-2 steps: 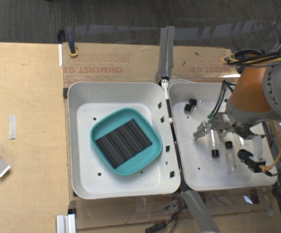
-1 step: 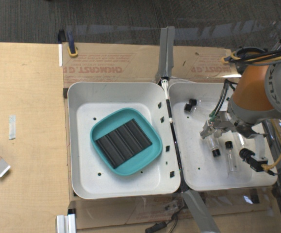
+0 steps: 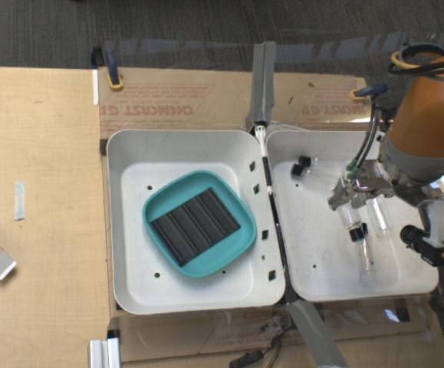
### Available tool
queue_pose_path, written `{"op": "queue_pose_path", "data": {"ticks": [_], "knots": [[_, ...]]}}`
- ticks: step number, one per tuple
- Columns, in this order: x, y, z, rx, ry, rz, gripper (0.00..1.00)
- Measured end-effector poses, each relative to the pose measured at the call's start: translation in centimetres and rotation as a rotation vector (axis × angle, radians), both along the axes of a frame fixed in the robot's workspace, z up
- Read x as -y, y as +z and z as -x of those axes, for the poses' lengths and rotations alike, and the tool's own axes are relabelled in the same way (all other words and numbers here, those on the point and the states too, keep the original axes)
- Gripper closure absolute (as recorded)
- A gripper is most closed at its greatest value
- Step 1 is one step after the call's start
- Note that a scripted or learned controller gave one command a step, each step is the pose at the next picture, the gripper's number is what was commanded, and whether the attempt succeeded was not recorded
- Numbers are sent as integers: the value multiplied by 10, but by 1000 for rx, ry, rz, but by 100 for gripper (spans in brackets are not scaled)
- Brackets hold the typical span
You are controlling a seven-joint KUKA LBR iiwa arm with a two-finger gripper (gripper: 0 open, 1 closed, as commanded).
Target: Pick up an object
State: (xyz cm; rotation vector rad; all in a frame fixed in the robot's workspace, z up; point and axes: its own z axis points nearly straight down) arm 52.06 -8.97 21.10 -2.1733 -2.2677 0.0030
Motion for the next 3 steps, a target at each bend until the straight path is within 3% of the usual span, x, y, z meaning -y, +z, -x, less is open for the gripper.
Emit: {"op": "queue_pose_path", "data": {"ticks": [1,2,3], "knots": [[6,27,10,1,-120,1,100],[6,3,-27,-1,-164,1,100],[11,19,-37,-2,-230,2,100]]}}
